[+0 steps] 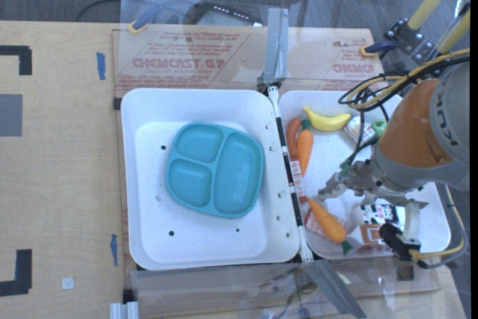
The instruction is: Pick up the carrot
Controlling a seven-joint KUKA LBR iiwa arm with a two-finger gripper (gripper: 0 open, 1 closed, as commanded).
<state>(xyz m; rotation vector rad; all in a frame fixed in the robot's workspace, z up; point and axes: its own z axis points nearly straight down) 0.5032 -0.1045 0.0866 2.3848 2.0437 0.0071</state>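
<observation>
Lying loose in the right bin (441,231), two carrots qualify as targets: a near carrot (326,220) angled along the bin's near-left part and a far carrot (305,149) standing lengthwise against the left wall, beside an orange-red piece (293,140). A banana (326,119) rests at the far edge. The gripper (345,185) hangs low over the bin's middle, between both carrots and touching neither; its fingers appear spread and released, nothing between them. A blue divided plate (215,169) sits in the left bin (142,183) on the desk (60,160).
</observation>
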